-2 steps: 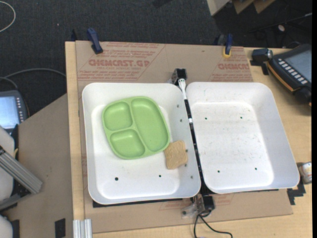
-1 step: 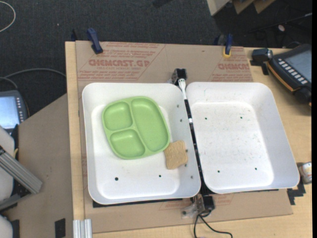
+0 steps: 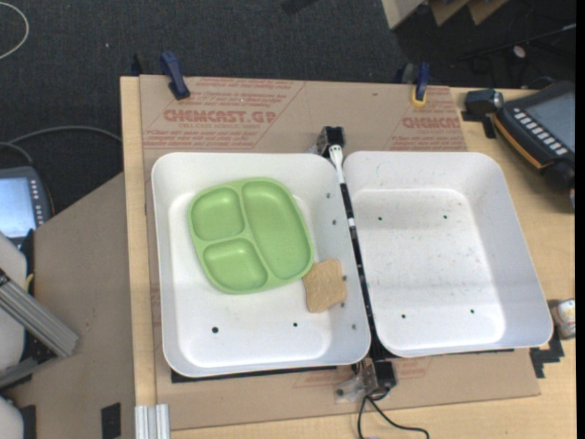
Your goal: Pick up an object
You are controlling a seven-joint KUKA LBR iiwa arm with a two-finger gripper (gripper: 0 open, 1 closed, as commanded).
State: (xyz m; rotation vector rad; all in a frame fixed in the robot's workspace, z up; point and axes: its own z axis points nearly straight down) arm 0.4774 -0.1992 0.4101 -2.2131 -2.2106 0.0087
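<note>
A green plate with three compartments (image 3: 251,236) lies flat in the left white bin (image 3: 183,337). A small tan, sponge-like square (image 3: 324,285) rests just off the plate's lower right edge, near the bin's right wall. The right white bin (image 3: 439,254) shows a bare, speckled floor.
A cardboard sheet (image 3: 219,108) lies under both bins, held by blue clamps (image 3: 174,74) at the back. A black and orange handheld device (image 3: 539,135) sits at the right edge. Cables (image 3: 375,401) trail from the front between the bins.
</note>
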